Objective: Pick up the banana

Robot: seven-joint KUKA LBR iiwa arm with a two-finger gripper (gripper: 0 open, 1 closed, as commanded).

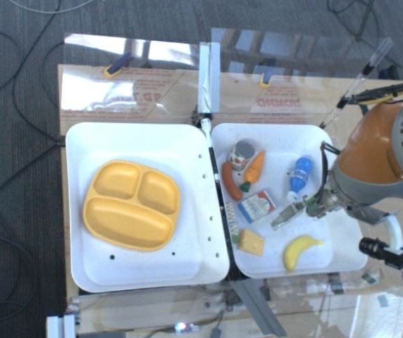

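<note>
Gripper (291, 216) low in right bin (342, 259), finger spread not readable, nothing seen held. Smooth curved yellow banana (300, 251) lies just below, apart. Glossy compartment plate (131, 204) in left bin.

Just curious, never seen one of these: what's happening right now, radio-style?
Gripper low in right bin, holding nothing seen. Banana lies loose just below it. Nothing on top of the banana.

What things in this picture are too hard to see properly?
- Gripper, camera view: too small and slanted to tell if its fingers are open or shut.
- Small carton: the print on it is too tiny to read.
- Can: its label is blurred.
- Arm: cut off by the right edge.
- Right bin: the arm covers part of its right side.
- Banana: shows whole, lying free.
</note>
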